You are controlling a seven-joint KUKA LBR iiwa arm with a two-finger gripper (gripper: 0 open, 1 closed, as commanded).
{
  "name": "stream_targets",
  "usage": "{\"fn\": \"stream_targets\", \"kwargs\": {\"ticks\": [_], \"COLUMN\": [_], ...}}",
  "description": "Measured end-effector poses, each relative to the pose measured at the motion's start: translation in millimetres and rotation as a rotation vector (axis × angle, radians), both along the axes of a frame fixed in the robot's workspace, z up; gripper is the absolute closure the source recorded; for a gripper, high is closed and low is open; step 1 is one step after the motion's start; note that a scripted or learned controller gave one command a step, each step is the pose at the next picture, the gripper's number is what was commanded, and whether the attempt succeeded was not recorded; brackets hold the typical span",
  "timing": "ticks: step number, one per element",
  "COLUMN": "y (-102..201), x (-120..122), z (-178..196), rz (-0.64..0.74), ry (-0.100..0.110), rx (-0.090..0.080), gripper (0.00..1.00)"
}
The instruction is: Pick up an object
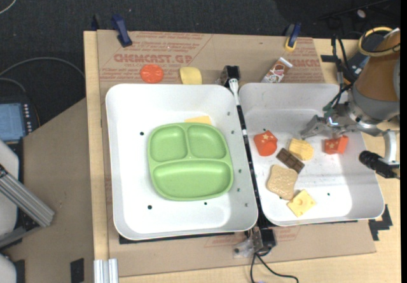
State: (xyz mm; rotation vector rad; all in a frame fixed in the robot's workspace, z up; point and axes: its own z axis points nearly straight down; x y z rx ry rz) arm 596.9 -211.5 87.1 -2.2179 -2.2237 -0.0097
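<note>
Your gripper [325, 124] hangs over the right bin [356, 202], near its upper right part, with thin grey metal fingers [313, 128] splayed out to the left; they stand apart and nothing sits between them. The grey arm [375, 94] with its orange band [380, 41] rises behind it at the right edge.

Just right of and below the fingertips you see a small orange-red block [336, 144], blocky and matte, close beside the gripper, though you cannot tell whether they touch. Left of the fingers, a short way off, lies a red, rounded piece [265, 143] like a toy tomato or pepper. Between those two rests a pale yellow wedge [301, 149], and touching its lower left a dark brown flat bar [290, 160]. Below that lies a tan, speckled square like a cracker [282, 181], and beside its lower right corner a yellow cheese-like slab [301, 203] with holes.

The left bin [124, 167], smooth white plastic with rounded corners, holds a light green divided plate [189, 162] with three compartments; a yellow slice [198, 120] peeks from behind its top edge.

On the brown cardboard [159, 56] behind the bins you find an orange disc [152, 74], a pale yellow lump [190, 75] and a small wrapped packet [276, 71].
</note>
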Motion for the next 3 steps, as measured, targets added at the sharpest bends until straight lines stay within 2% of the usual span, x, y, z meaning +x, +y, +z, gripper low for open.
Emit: {"fn": "stream_targets", "kwargs": {"ticks": [1,2,3], "y": [-6,-8,13], "x": [-25,-59,-10], "z": [0,7,124], "rz": [0.003,0.001,0.004], "ry": [0.000,0.006,-0.013], "rx": [0.006,0.004,-0.010], "gripper": [0.00,0.00,0.00]}}
